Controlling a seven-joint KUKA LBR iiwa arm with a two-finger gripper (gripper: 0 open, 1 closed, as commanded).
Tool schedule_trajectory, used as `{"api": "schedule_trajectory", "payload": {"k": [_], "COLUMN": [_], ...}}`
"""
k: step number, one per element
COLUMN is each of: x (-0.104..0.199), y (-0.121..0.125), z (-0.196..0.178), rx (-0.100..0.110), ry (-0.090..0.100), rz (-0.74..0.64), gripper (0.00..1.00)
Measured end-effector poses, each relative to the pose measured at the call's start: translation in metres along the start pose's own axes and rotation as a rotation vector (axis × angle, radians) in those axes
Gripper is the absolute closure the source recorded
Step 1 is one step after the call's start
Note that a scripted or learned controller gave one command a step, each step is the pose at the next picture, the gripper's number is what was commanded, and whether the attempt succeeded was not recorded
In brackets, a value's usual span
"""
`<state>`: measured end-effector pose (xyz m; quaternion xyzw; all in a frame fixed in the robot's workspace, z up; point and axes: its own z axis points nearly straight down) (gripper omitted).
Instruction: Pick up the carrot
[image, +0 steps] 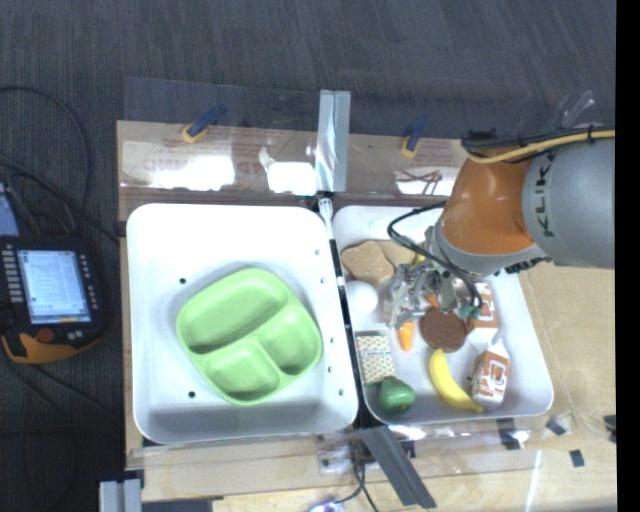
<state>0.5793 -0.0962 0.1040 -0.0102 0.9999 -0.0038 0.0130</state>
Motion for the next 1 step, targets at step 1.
{"api": "schedule_trajectory", "payload": {"k": [1], "x": [0.0235], "y": [0.077], "z": [-0.0842], "rx": [-0.01], "ry": [0.017], "rz": [-0.151], "gripper": [1.0]}}
